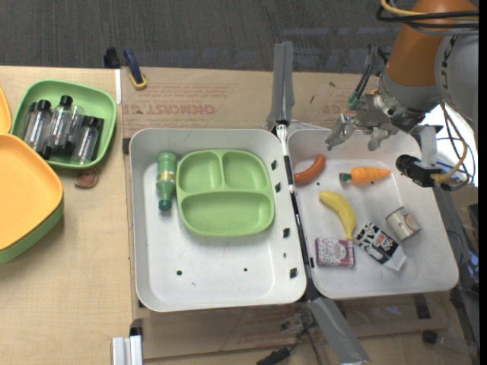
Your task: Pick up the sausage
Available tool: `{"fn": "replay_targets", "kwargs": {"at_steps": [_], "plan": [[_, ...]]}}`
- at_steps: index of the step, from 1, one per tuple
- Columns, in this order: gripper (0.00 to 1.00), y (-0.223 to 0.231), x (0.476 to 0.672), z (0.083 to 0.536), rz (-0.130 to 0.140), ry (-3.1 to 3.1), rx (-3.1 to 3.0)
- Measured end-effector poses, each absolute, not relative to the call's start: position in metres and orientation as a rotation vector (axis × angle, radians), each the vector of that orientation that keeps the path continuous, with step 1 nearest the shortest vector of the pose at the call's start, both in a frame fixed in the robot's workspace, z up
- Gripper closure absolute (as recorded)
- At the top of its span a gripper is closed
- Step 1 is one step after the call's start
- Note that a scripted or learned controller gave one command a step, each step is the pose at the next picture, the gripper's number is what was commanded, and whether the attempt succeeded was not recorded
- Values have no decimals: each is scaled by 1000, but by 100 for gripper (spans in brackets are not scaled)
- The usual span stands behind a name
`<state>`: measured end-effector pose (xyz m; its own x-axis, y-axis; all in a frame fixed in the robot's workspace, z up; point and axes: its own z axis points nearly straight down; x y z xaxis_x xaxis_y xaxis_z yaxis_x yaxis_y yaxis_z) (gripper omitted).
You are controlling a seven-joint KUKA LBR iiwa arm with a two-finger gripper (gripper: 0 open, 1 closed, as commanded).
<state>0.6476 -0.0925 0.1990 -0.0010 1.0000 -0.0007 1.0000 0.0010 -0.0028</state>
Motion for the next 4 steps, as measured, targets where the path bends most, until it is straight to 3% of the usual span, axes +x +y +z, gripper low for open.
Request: {"fn": "replay_targets", "kwargs": {"at_steps": [1, 4], "plan": [[100, -93, 648, 207, 6, -2222, -2218], [100, -96, 648, 232, 10, -2225, -2215]]}}
